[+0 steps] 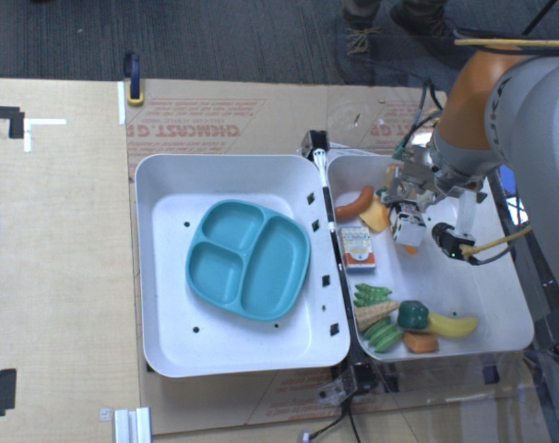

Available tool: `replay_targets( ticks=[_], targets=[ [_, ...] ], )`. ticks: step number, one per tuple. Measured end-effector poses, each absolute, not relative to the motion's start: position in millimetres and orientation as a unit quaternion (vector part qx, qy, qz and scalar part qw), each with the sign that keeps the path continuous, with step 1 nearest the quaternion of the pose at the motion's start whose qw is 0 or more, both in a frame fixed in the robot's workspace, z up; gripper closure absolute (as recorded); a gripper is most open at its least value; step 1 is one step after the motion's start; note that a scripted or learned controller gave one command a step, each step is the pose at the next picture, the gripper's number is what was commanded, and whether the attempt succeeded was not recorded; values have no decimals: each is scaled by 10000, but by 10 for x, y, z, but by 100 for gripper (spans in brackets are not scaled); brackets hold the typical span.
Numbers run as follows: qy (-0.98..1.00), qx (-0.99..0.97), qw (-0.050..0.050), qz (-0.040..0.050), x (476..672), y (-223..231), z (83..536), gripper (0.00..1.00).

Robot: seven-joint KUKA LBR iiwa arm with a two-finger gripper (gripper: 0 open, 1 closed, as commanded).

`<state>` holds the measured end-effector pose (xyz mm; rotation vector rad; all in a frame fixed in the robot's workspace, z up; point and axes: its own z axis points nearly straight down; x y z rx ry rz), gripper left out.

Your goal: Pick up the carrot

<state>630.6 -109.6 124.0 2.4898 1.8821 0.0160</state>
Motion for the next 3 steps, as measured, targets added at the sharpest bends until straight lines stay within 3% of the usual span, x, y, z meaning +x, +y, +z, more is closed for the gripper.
replay_targets(
  ticks=[1,2,3],
  targets=[
    [5442,8389,6,4,5593,-930,940,100],
    [4502,8929,5,-16,5835,-553,2473,100],
    [3128,9498,-15,-37,5547,94,2025,100]
  ],
)
